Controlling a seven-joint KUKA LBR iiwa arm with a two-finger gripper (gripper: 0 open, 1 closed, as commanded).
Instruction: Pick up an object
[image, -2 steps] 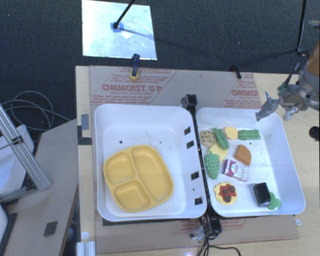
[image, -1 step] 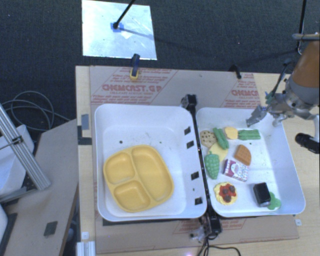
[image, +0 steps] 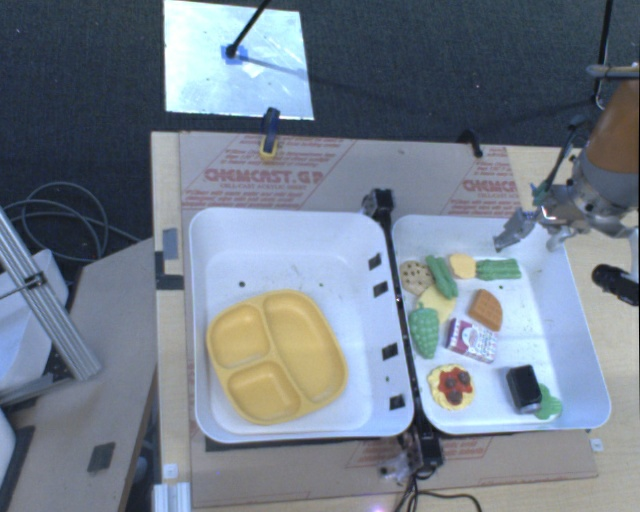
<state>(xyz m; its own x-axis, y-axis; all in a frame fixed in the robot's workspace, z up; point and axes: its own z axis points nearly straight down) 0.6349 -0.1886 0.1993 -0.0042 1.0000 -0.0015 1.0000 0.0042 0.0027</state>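
Note:
The right bin (image: 575, 330) holds several toy foods: a cookie (image: 413, 274), a dark green pickle (image: 441, 275), a yellow disc (image: 462, 265), a green pod (image: 497, 268), an orange-brown slice (image: 486, 309), a knobbly green piece (image: 424, 331), a small purple-and-white carton (image: 471, 340), a fruit tart (image: 452, 386) and a black block (image: 523, 387). My gripper (image: 531, 238) hangs over the bin's far right corner, just above and to the right of the green pod. Its fingers are spread open with nothing between them.
The left bin (image: 300, 240) contains a yellow divided plate (image: 275, 355). A black divider with clips (image: 392, 300) runs between the two bins. A small green piece (image: 549, 404) lies beside the black block. A metal sheet (image: 238, 60) lies on the floor beyond the bench.

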